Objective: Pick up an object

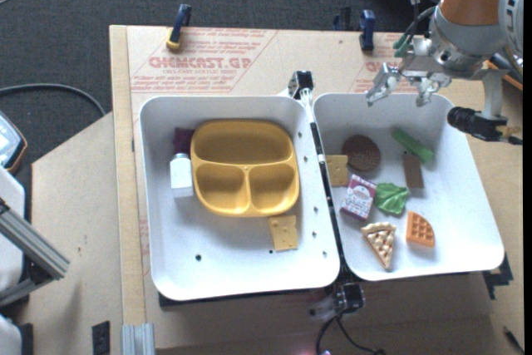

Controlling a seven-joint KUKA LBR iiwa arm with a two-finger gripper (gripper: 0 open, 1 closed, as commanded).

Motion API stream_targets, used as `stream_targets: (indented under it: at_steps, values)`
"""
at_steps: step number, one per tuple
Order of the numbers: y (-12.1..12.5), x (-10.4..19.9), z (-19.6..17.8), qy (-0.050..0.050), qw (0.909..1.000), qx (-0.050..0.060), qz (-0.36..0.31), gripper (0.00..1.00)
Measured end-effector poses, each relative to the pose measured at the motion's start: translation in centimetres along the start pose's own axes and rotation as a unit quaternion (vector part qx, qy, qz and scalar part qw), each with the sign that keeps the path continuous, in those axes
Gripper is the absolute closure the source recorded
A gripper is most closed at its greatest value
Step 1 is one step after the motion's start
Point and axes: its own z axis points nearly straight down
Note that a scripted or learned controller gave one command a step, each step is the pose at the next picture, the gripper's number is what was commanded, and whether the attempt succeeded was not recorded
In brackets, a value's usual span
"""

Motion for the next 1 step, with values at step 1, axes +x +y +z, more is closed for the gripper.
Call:
stream_targets:
  at_steps: [1]
  values:
    - [0.22, 0.0, -0.88, -0.001, 1.0, -0.007, -0.001, 0.0]
